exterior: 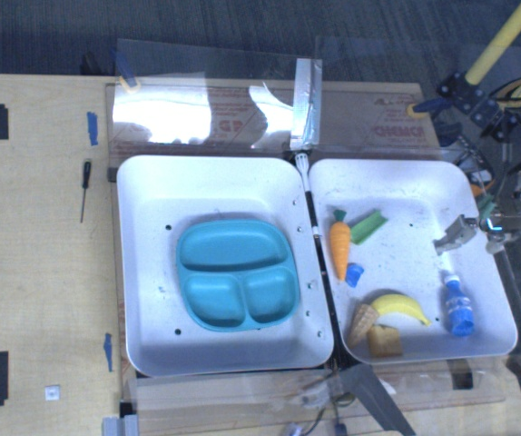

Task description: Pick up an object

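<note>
Camera view: my pincer (453, 235) hangs over the right bin (406, 175) above the blue bottle (457, 307); I cannot tell its state.

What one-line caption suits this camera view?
Pincer poised over right bin of toy food and a blue bottle; left bin holds a teal divided plate.

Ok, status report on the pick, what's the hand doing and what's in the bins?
Hand over right bin, nothing seen in it. Blue bottle just below it; banana, carrot further left. Blue tray in left bin, out of the way.
</note>
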Robot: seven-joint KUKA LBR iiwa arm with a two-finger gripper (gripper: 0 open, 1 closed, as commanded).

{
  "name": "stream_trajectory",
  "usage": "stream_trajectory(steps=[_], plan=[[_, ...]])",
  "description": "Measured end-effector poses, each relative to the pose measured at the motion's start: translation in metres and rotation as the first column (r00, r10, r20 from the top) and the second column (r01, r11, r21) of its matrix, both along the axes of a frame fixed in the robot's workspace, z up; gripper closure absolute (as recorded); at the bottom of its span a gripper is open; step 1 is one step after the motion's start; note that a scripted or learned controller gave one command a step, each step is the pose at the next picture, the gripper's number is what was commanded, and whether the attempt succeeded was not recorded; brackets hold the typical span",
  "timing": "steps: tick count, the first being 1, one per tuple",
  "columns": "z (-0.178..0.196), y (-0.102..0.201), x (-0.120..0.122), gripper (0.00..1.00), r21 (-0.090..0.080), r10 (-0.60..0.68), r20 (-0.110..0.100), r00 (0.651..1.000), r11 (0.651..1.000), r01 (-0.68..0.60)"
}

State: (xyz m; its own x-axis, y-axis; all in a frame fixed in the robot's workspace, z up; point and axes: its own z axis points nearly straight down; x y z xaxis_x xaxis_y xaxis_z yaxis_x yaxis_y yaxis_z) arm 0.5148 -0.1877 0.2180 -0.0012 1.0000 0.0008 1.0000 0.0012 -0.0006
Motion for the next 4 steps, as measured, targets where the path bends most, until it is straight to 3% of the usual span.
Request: stream_trajectory(steps=[1,2,3,4], plan=[[-0.063,-0.035,-0.035,0.0,0.0,-0.089,-0.001,0.996,0.996,0.089],[-0.109,-0.022,-0.035,0.0,0.006,0.044,-0.003,0.999,0.999,-0.044],[-0.128,-0.024,-0.03,0.0,0.018,0.107,0.004,0.994,0.994,-0.107],[-0.119,-0.028,-0.029,1.0,0.002,0.105,0.012,0.994,0.994,-0.105]])
